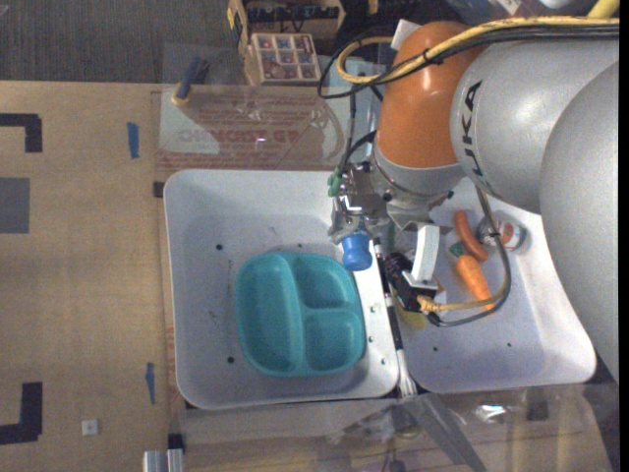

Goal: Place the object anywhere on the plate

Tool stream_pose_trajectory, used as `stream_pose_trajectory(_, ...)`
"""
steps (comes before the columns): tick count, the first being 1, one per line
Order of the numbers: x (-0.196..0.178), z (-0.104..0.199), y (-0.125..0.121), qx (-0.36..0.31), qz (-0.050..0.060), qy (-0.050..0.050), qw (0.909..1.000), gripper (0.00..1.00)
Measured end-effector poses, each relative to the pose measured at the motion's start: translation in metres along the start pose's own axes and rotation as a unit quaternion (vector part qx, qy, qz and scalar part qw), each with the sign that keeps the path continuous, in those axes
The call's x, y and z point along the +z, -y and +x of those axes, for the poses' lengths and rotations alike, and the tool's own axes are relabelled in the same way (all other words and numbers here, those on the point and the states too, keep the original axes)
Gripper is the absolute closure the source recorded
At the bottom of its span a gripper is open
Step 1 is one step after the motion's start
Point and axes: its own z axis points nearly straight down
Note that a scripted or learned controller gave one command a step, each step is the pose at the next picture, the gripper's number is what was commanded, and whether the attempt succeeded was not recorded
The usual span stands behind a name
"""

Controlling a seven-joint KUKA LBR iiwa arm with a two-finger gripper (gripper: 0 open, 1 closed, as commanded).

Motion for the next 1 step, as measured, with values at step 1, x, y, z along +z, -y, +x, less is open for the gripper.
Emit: stream_pose_trajectory(1,0.0,0.0,0.0,0.0,0.0,0.0,1.0,0.0)
